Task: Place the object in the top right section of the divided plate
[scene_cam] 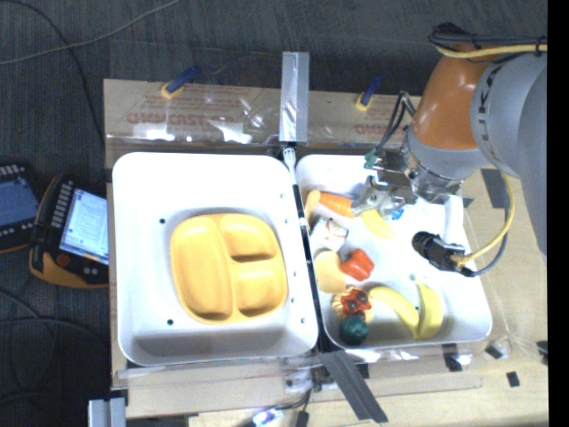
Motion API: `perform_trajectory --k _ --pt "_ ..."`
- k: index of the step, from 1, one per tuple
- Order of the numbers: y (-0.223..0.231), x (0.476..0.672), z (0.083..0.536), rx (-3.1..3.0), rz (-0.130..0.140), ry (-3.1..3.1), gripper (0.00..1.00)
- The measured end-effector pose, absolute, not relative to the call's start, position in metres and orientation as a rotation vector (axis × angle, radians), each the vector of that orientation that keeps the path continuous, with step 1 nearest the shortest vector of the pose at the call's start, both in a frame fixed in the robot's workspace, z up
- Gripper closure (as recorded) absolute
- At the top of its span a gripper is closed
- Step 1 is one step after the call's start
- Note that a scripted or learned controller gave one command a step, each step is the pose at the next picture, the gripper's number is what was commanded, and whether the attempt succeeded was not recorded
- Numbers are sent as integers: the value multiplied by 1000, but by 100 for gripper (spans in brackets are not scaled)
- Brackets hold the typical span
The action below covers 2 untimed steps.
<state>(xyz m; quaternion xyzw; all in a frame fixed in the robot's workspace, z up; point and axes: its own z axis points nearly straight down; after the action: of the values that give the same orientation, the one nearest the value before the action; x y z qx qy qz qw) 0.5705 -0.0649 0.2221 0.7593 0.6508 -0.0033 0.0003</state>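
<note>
- Divided plate (229,267), yellow, lies in the left bin (142,185); its top right section is bare, and no object has been carried over yet.
- The gripper (384,196) hangs low in the right bin (471,318), near the carrot (334,204) and a pale yellow piece (377,224); whether it is spread or closed I cannot tell, nor whether it has anything.
- Further out lie a red pepper (357,262), a banana (396,304) and other toy food, closely packed.
- To do this step well, I judge it should settle on one piece standing apart from its neighbours, come straight down over it, and lift clear of the bin wall before crossing left.
</note>
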Motion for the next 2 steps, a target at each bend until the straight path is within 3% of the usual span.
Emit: perform_trajectory --k 1,2 --pt "-24 503 181 2168 -7 2280 100" --pt "-40 483 182 2176 -6 2272 100"
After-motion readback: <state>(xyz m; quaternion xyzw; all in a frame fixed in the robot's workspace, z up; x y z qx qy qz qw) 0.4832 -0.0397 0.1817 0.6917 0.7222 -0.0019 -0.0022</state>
